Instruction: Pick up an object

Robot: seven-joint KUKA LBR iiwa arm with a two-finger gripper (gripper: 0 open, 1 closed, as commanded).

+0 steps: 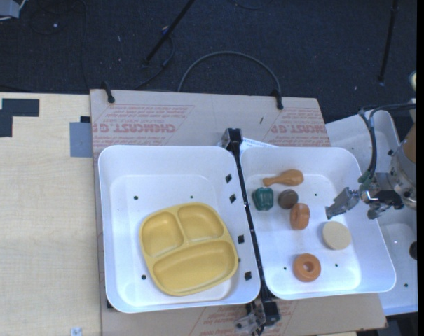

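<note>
The right bin (pixel 352 161) holds several toy foods: a tan drumstick (pixel 284 179), a green pepper (pixel 263 199), a dark brown ball (pixel 288 199), an orange-brown piece (pixel 299 216), a cream disc (pixel 336 235) and a glazed doughnut (pixel 307 267). My gripper (pixel 345 204) hangs over the right side of this bin, just above the cream disc in the view, and to the right of the orange-brown piece. Nothing shows between its fingers.
The left bin (pixel 120 173) carries a yellow divided plate (pixel 188 247). A black divider (pixel 241 208) runs between the two bins. Cardboard (pixel 148 121) lies under both, and cables (pixel 371 145) trail along the arm at the right edge.
</note>
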